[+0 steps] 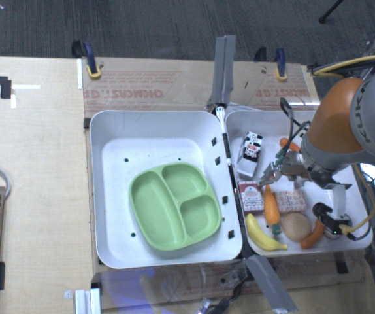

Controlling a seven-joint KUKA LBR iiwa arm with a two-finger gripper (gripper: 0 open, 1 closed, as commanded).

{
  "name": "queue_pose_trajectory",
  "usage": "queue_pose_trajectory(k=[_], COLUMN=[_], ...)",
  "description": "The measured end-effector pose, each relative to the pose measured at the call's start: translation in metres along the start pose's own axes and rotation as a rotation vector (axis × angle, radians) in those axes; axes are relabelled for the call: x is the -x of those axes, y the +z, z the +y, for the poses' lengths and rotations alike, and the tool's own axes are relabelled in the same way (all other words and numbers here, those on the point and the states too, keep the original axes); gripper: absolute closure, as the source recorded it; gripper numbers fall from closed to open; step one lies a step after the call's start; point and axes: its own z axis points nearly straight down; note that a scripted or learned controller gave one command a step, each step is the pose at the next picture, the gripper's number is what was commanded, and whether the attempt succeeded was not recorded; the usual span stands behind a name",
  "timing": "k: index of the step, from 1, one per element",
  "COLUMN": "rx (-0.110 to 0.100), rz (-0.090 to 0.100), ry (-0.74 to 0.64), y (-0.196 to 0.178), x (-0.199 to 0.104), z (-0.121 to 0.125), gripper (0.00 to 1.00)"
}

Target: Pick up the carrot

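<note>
Carrot (272, 207) lies in the right bin (364, 239), banana (263, 235) at its seven o'clock; the gripper (274, 173) hovers at its twelve, grip state hidden from me.

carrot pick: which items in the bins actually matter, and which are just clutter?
Matters:
carrot, right bin
gripper, above the carrot

Clutter:
banana
green divided plate, left bin
black-and-white carton
red packet
round tan item
</note>
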Motion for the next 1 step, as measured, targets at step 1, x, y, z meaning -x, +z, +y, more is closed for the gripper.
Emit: queue_pose_trajectory(k=[1], rx=[-0.003], rz=[0.001], ry=[-0.141], y=[0.0009], x=[-0.0177], z=[-0.0376], gripper=[0.00])
